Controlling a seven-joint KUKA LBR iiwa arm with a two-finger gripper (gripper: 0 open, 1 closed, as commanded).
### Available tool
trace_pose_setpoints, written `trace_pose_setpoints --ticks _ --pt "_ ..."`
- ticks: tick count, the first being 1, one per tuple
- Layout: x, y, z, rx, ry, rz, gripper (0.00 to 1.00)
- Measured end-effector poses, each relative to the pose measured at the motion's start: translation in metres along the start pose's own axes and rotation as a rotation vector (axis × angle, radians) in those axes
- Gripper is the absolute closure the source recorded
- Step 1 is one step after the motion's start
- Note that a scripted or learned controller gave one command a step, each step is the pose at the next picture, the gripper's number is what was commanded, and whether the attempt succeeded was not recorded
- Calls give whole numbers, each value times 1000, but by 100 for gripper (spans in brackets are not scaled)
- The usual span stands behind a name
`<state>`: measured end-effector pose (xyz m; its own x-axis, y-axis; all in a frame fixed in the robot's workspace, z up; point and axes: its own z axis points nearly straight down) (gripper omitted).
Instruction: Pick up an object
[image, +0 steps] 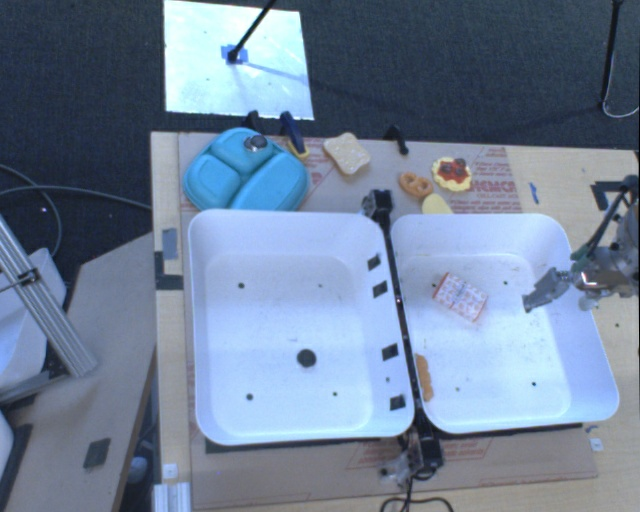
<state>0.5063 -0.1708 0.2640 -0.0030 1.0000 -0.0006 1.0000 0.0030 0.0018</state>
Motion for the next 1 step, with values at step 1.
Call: trace_pose_setpoints --ticks 1 --pt "9 52 184 -9 -3 -3 0"
